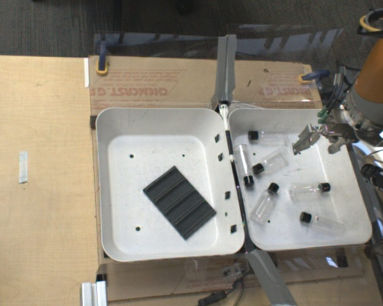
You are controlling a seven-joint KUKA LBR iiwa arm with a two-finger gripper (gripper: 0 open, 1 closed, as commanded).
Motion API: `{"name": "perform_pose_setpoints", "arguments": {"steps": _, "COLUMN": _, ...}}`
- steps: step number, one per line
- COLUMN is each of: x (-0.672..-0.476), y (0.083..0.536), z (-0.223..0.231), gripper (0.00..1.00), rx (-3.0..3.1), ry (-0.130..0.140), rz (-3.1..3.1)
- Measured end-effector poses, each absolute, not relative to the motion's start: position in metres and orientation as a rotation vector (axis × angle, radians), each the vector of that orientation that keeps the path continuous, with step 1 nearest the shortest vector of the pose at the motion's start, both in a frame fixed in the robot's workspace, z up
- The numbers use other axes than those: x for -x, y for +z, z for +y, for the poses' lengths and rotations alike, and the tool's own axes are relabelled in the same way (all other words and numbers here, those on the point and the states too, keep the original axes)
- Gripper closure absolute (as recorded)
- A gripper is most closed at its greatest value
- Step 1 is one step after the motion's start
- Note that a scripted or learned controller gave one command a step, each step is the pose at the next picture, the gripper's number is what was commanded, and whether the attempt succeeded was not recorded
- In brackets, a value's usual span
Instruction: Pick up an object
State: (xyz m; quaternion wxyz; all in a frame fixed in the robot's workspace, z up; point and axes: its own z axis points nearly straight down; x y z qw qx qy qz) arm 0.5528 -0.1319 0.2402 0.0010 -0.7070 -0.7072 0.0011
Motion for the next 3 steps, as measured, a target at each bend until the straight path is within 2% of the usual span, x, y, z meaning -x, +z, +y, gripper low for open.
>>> {"name": "perform_pose_setpoints", "arguments": {"steps": 1, "x": -0.584, "y": 0.156, "z": -0.101, "gripper": 0.00, "rx": 2.125, "ry": 0.003, "rz": -2.311}}
{"name": "perform_pose_setpoints", "arguments": {"steps": 2, "x": -0.626, "y": 0.091, "z": -0.096, "gripper": 0.00, "rx": 2.133, "ry": 0.002, "rz": -2.307}}
{"name": "perform_pose_setpoints", "arguments": {"steps": 3, "x": -0.654, "y": 0.088, "z": -0.174, "gripper": 0.00, "rx": 2.195, "ry": 0.018, "rz": -2.234}}
